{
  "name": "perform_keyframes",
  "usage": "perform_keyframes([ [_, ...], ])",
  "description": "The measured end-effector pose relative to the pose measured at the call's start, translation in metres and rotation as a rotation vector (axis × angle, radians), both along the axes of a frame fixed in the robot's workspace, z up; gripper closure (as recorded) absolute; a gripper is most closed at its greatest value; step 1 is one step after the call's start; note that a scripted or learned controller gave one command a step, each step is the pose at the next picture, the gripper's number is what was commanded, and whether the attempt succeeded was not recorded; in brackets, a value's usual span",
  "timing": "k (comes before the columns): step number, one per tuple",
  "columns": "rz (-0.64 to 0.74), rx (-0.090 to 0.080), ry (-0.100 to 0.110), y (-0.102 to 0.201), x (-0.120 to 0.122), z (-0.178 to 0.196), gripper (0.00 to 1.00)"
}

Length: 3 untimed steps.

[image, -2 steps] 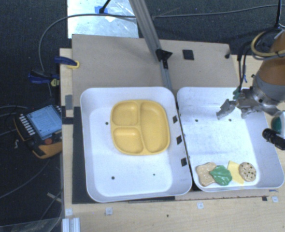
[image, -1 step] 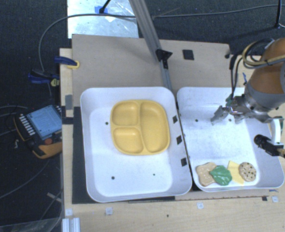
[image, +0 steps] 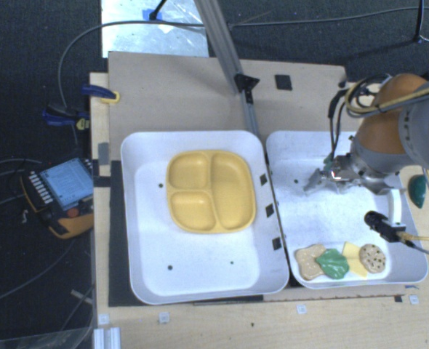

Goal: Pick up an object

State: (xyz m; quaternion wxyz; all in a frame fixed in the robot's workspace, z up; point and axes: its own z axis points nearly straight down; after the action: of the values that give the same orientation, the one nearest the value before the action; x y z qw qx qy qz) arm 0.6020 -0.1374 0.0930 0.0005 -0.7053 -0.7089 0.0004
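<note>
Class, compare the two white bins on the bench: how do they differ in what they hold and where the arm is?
The left bin holds one large yellow divided plate; the right bin holds several small toy food pieces clustered at its near edge. The gripper hangs over the right bin, not over the left bin. The left bin looks wider than the right bin. Both are shallow, white and lie side by side.

A robotics lab: white bins on a cardboard-topped bench, loose cables, dark carpet.

Grey arm reaching in from right, wrist bent down
</note>
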Motion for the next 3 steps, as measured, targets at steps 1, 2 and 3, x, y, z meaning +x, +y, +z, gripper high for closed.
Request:
perform_keyframes([
  [1, 0.001, -0.001, -0.005, -0.001, 0.001, 0.014, 1.00],
  [2, 0.000, -0.001, -0.007, 0.005, -0.005, 0.064, 1.00],
  [3, -0.002, -0.002, -0.009, -0.006, -0.002, 0.118, 1.00],
])
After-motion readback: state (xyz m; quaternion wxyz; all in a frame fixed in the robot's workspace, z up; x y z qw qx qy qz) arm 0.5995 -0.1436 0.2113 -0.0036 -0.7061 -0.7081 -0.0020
